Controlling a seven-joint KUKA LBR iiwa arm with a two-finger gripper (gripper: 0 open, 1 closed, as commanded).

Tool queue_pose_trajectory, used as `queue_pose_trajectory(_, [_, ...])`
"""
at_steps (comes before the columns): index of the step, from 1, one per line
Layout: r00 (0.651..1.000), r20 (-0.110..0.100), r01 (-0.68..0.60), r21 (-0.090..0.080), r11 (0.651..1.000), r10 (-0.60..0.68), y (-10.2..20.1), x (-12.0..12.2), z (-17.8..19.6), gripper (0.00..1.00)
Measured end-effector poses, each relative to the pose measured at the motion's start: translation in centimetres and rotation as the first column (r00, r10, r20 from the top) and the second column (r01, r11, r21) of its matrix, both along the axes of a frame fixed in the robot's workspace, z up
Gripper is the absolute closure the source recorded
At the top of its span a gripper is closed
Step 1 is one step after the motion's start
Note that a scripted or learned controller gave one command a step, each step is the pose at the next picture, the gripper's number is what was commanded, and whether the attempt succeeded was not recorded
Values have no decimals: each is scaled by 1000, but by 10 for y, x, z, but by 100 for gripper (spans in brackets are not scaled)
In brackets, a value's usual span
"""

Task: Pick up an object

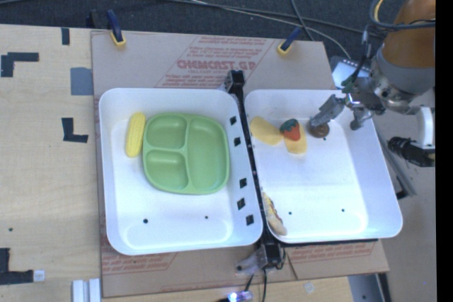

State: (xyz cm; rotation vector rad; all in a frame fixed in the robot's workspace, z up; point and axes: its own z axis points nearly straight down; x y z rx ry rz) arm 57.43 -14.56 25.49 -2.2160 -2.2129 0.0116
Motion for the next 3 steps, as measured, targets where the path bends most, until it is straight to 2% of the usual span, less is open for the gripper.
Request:
queue_pose_trajectory(1, [1000,11,-3,-2,1000,3,0,2,6,0])
queue_pose_trajectory(2, [1000,7,-3,-2,1000,3,8,8,-51,0])
queue_pose_trajectory(3, [1000,5,-1,-2,1000,1,-1,2,-108,0])
